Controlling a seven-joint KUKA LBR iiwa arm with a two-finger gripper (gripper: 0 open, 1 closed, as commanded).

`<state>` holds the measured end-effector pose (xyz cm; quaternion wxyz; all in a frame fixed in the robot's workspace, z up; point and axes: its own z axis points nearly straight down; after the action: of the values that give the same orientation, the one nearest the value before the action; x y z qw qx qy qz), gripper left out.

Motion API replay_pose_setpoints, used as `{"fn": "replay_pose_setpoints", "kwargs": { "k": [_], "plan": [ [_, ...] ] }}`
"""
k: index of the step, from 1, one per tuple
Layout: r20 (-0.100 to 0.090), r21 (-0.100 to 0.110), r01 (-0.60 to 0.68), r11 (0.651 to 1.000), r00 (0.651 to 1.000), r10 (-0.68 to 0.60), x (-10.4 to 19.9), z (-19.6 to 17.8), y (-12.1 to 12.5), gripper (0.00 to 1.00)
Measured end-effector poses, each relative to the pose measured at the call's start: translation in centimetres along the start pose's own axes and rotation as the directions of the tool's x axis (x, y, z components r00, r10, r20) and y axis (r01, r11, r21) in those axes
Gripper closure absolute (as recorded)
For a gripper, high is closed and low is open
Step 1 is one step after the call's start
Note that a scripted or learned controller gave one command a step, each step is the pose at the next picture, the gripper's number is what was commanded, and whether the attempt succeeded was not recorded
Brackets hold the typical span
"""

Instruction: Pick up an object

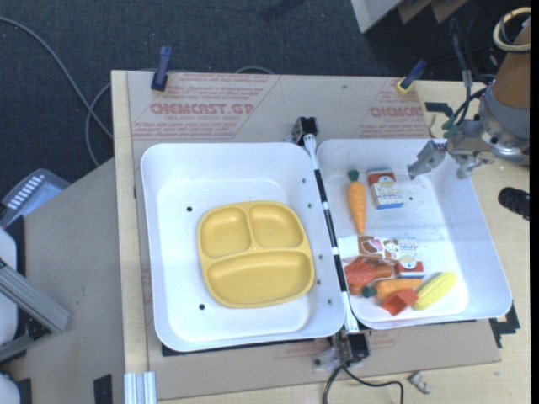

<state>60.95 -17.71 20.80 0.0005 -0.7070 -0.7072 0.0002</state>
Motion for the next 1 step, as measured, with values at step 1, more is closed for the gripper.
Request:
{"fn": "replay_pose_setpoints", "kwargs": {
  "k": [1],
  "plan": [
    [0.000, 0.000, 0.001, 1.000, 1.000, -0.001, 4.76, 12.37, -1.84, 0.00]
  ]
}}
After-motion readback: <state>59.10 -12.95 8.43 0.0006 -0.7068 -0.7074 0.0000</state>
